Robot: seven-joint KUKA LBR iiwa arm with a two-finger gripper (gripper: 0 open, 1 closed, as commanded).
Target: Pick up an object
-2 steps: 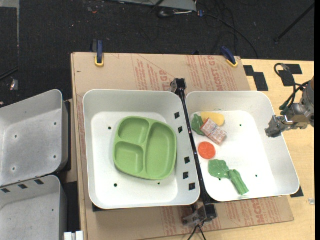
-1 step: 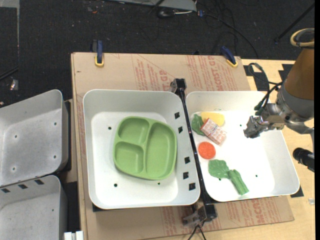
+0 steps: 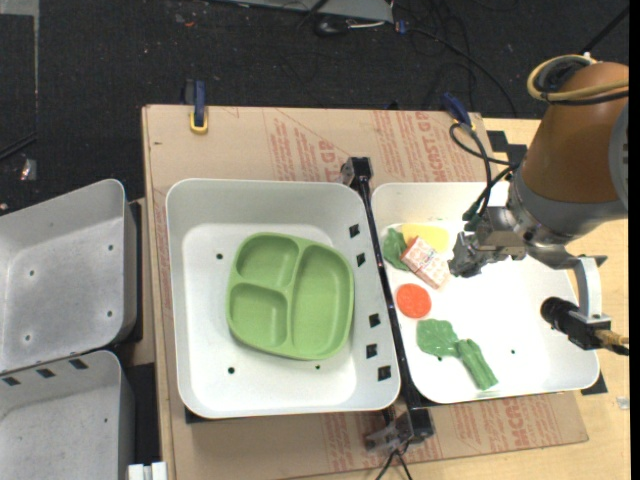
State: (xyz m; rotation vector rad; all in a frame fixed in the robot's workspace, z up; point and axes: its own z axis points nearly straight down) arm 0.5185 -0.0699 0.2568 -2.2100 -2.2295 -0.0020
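Note:
In the right bin [image 3: 530, 368] lie a small pink and white box [image 3: 424, 262], a yellow piece [image 3: 424, 236] behind it, a green piece [image 3: 394, 245] at the bin's left wall, an orange-red disc [image 3: 413, 300] and a green toy shaped like a tool [image 3: 456, 351]. My gripper [image 3: 467, 260] hangs low over the bin, just right of the pink and white box. Nothing shows between its fingers, and their spacing is hard to make out from this angle.
The left bin [image 3: 200, 368] holds a green divided plate [image 3: 291, 294]. Two white bin lids [image 3: 60, 268] lie off the bench to the left. The right part of the right bin is bare white floor.

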